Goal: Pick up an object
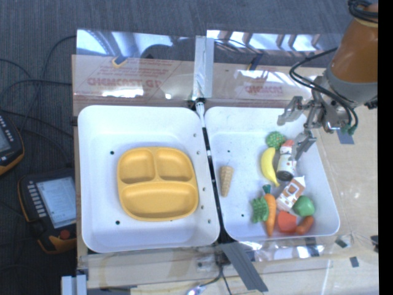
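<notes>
My gripper (296, 129) hangs open over the upper right part of the right bin (245, 121), with nothing between its fingers. Just below it lie a green broccoli (275, 139), a yellow banana (268, 165) and a small dark-capped bottle (285, 165); the lower fingertip is close above the bottle. Further toward the front are a small carton (291, 193), a carrot (269, 219), a red tomato (285, 221), a green piece (304, 205) and a leafy green piece (260, 208). A waffle cone (226, 180) lies alone at the bin's left side.
A yellow divided plate (158, 183) rests in the left bin (98, 140). The ridge between the bins (209, 165) runs front to back. The orange-banded arm (359, 48) comes in from the upper right. Cables and a tablet (52, 201) lie left of the bench.
</notes>
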Action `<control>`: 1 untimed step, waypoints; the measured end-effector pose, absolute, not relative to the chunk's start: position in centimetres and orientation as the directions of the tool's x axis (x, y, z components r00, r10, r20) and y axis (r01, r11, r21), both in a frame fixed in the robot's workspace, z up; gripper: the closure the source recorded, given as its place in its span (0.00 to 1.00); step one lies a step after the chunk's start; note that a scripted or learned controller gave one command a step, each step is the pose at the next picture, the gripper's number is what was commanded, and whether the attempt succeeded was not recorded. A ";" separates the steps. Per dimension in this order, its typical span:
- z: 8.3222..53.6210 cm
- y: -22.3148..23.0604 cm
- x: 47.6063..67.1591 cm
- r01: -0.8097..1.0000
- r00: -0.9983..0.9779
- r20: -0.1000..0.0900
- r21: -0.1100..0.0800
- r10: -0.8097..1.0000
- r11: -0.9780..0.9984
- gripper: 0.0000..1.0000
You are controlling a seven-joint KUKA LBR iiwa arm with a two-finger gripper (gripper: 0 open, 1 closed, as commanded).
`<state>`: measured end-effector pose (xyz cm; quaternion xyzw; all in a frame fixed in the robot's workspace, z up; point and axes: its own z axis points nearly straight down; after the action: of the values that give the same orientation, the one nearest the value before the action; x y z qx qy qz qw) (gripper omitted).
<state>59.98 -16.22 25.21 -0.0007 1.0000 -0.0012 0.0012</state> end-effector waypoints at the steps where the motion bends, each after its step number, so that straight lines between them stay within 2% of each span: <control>1: 10.4 -16.8 62.0 0.065 -0.998 -0.001 -0.002 0.065 0.998 0.00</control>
<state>61.97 -16.77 10.42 0.0323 0.9995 -0.0008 0.0005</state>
